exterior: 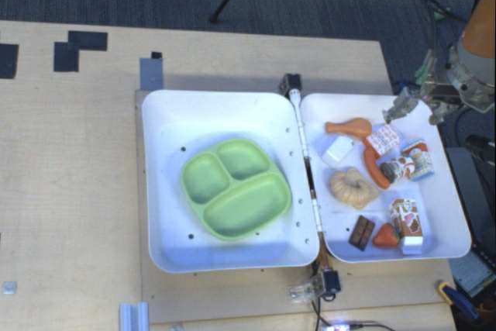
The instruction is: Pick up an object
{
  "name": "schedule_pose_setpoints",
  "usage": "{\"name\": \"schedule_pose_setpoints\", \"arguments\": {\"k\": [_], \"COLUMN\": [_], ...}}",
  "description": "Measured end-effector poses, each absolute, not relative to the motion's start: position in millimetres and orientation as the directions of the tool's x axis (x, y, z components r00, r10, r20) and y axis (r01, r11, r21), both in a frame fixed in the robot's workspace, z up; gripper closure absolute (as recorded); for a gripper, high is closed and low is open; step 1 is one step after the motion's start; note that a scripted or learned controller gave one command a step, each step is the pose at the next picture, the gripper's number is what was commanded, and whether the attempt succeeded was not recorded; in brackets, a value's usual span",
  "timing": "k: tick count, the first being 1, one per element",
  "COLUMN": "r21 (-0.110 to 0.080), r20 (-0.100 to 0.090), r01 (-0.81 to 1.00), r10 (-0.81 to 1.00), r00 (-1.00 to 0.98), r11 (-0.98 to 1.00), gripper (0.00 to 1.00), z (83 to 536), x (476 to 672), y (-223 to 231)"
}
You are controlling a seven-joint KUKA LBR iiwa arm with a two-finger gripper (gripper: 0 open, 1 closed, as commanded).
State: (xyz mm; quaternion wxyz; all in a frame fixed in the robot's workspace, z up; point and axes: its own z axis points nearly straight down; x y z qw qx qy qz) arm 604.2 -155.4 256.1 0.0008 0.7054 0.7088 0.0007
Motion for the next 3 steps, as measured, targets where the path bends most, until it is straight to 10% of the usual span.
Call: {"name": "schedule_pose_setpoints", "arguments": {"k": [2, 3], "r21": [0.005, 0.011], "r20": [-0.001, -0.001], "r01": [1.000, 1.000], "r10": [1.000, 1.000], "r00": [-0.003, -0.004], "r11": [0.003, 0.004], "gripper": [0.00, 1.00], "z": [85.9, 98.2], "x": [578.7, 580.8], "y": [-127.7, -127.3]}}
